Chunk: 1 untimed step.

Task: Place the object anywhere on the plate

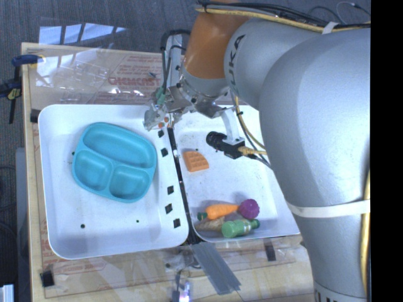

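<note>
Camera view, nearest you: glossy carrot (220, 210), green bottle (239, 228), purple lump (249, 207) right of the smooth blue 3-compartment plate (114, 161). Ridged orange wedge (196, 161) sits farther, also right of plate. Gripper (157, 115) beyond plate; can't tell its opening or any load.

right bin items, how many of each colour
orange: 2, the ridged block and the carrot
purple: 1, the round piece
green: 1, the bottle-shaped piece
total: 4

A brownish shape under the carrot is too hidden to count.
</note>
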Available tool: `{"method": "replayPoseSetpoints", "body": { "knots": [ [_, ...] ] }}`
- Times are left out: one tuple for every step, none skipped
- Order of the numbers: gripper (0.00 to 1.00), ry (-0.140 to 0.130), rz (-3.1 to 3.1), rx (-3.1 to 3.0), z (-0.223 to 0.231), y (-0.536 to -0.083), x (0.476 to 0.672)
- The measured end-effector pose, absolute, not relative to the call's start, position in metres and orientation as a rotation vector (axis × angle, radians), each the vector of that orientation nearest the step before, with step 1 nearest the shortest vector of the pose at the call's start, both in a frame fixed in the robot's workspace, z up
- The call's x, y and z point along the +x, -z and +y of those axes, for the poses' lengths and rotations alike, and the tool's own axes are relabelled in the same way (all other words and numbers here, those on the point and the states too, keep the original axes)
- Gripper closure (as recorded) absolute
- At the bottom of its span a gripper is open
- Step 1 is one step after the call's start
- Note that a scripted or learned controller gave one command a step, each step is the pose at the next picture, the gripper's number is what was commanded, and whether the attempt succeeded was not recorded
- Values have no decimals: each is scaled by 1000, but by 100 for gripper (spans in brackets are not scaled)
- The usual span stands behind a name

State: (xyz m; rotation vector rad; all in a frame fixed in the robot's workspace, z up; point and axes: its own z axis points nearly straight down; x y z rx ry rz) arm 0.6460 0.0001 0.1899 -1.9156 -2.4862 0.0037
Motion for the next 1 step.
{"method": "replayPoseSetpoints", "body": {
  "knots": [
    [0,-4,-2486,-1916,0,-190,646]
  ]
}}
